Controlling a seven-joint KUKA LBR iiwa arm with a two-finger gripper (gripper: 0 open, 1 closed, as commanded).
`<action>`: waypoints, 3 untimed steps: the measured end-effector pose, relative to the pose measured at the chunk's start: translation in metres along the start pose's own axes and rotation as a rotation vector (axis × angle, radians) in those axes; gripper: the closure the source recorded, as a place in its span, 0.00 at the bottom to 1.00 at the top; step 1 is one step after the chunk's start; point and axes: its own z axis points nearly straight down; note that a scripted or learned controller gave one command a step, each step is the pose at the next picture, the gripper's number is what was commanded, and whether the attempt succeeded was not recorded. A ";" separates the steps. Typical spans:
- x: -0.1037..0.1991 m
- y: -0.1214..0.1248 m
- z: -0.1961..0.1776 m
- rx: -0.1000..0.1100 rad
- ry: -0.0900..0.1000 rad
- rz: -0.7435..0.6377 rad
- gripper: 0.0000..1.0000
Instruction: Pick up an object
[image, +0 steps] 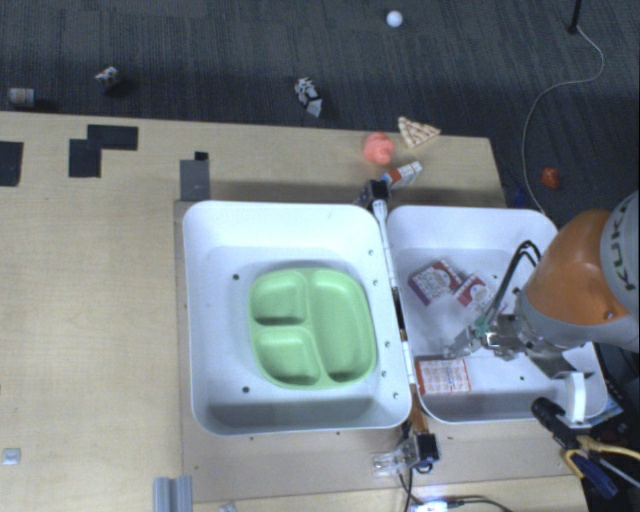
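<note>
Surface: pale wooden bench (90, 300), dark carpet beyond, bearing 2 shallow white bins side by side.
Left bin (210, 250): 1 green divided tray (312, 327), lying flat at centre.
Right bin (520, 225): 2 small red-and-white packets (436, 281) near the middle; 1 flat printed card (443, 376) at the front wall.
Gripper (470, 338): low over the right bin's floor between packets and card, likely seeking a candidate there; whether it is spread or closed cannot be told, and nothing is seen held.

Bench (90, 330) with two bins (205, 300)
</note>
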 end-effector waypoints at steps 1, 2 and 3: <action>0.000 0.002 -0.011 -0.006 -0.001 -0.002 1.00; 0.000 0.002 -0.011 -0.006 0.000 -0.002 0.00; 0.034 0.000 0.000 0.000 -0.001 -0.001 0.00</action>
